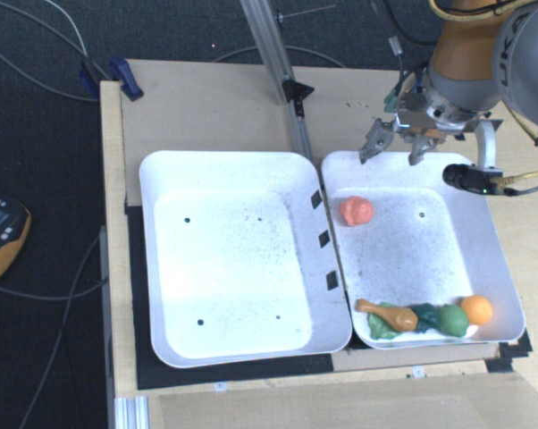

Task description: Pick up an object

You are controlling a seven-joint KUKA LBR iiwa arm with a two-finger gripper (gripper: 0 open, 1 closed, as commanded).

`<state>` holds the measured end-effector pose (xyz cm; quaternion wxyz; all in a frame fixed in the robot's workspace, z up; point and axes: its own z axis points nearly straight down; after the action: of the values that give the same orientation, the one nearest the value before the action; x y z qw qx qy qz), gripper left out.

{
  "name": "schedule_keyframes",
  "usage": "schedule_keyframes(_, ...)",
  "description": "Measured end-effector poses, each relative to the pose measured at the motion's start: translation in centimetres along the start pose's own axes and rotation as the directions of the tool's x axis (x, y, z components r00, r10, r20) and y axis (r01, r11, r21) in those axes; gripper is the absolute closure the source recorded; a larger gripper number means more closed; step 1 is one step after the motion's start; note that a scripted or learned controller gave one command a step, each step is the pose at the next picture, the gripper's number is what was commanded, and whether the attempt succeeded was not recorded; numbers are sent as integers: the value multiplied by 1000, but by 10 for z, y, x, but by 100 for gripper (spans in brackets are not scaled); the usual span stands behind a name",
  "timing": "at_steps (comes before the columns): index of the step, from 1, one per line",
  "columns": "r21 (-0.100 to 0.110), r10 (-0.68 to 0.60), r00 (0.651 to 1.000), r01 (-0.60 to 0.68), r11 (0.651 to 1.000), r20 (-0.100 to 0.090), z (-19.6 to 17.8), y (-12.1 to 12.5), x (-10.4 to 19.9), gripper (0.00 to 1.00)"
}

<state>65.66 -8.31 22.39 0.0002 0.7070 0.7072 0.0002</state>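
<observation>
spread fingers above right bin

Two bins side by side on desk, left bin, right bin containing lump near far-left corner, four items along near wall

The grey arm wears a wide orange band, trailing black cables above a metal gripper with two pale fingers.
</observation>
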Motion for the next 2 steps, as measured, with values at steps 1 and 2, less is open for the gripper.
schedule_keyframes(1,3,5,1000,-5,1000,0,21,-55,-52,0)
schedule_keyframes(2,6,6,1000,-6,1000,-1,93,-113,-122,0)
